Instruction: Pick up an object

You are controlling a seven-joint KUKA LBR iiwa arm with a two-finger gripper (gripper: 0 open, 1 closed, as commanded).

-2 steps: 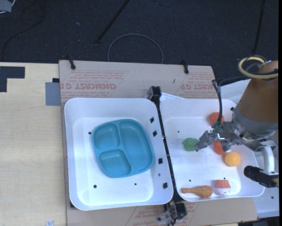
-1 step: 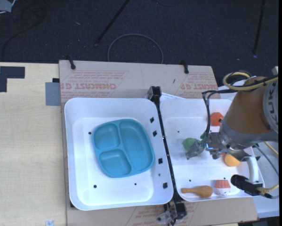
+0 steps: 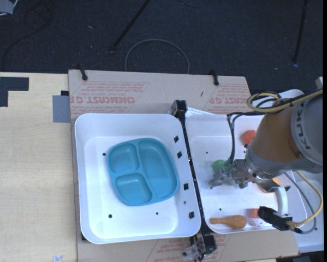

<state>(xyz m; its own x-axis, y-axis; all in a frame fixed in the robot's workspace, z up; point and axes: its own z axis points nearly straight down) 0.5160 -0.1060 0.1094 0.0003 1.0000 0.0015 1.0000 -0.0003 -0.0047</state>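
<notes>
Green lumpy object [image 3: 220, 165], small and probably light plastic, lies mid-way in my right white bin [image 3: 207, 132], touching my claw [image 3: 218, 180]; I would pinch its narrow waist. Whether my claw is clenched I cannot tell. One tan wooden spoon-like piece [image 3: 229, 221], one orange piece [image 3: 249, 137], one blue three-compartment plastic plate [image 3: 143, 171] in the left white bin [image 3: 92, 201].
</notes>
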